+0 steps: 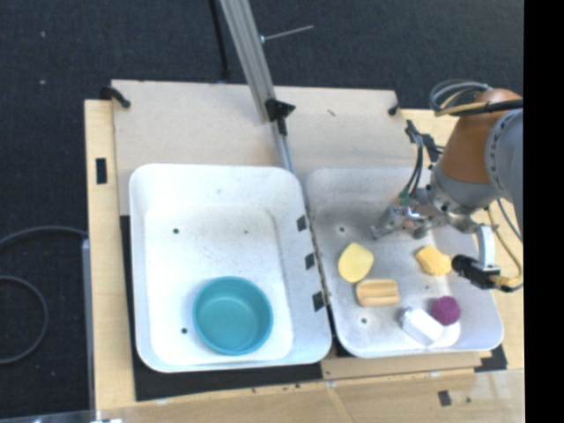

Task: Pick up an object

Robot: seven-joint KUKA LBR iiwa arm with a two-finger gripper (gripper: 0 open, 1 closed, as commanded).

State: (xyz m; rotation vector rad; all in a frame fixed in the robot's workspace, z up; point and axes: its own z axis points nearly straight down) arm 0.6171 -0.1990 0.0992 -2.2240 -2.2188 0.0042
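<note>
The right bin [352,196] holds a pale yellow rounded piece [355,262], a tan wooden block [377,293], an orange-yellow piece [433,260], a purple ball [444,309] and a white block [422,325]. The arm's gripper [401,221] hangs over the upper middle of this bin, above and right of the pale yellow piece and left of the orange-yellow piece. I see nothing between its fingers. The grey wrist with its orange band [471,144] rises to the right.
A blue bowl [232,315] sits in the left bin [176,201] near its front. A metal pole [251,55] slants from the top down to the seam between the bins. Cables hang beside the wrist.
</note>
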